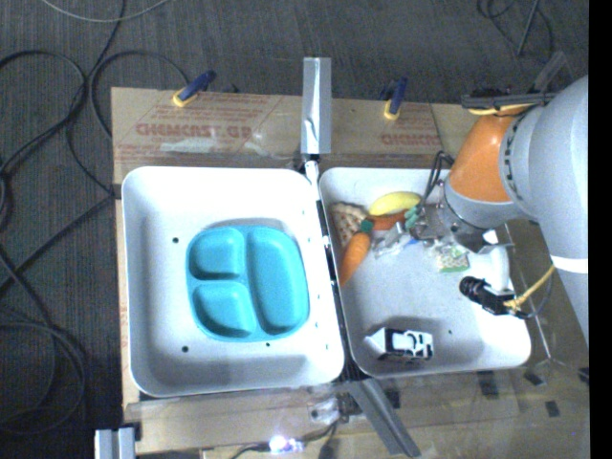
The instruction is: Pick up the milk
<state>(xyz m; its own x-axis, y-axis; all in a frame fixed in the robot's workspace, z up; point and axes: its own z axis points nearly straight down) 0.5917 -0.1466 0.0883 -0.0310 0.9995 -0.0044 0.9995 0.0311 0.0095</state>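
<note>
Over right bin (516, 352), arm (516, 161) bent low.

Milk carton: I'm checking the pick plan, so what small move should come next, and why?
Probably shift the hand toward the bin's near edge, over the milk carton. The hand sits among the carrot and banana at the far end; the carton lies apart, untouched.

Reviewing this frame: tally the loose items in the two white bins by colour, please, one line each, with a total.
Blue: 1, the divided tray in the left bin.
Yellow: 1, the banana.
Orange: 1, the carrot.
Brown: 1, a bread-like piece.
Black and white: 1, the milk carton in the right bin.
Total: 5. Anything under the gripper is too cluttered to count.
</note>
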